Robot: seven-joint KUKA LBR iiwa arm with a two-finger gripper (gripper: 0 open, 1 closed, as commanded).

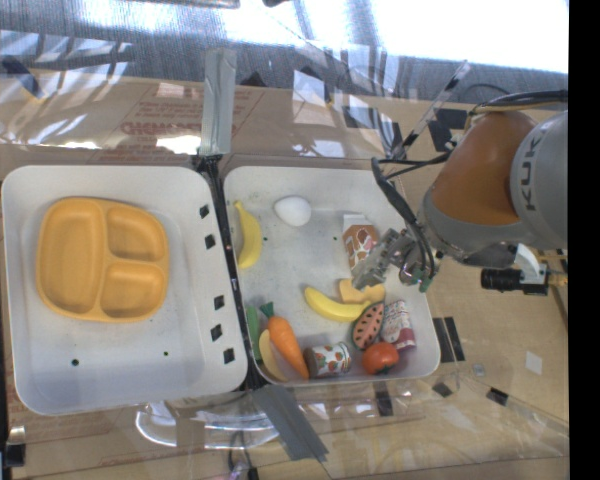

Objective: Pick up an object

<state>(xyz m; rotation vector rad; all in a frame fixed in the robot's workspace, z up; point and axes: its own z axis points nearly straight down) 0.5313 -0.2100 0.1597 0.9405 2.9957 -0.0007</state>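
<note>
The grey arm [545, 183] at the right bore dark letters reading "KU" on its casing, cut off at the picture's edge. On the brown cardboard [150, 123] beyond the left bin, red print stood upside down, too blurred to read. The small packets in the right bin carried no legible words.

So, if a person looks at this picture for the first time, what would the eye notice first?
Probably the yellow tray with compartments, lying alone in the left bin. Next, the pile of toy food in the right bin: a carrot, a banana, a white egg and a tomato, mostly crowded toward its lower edge. The arm's orange band also stands out at the right, with the gripper reaching over that bin's right side.
</note>
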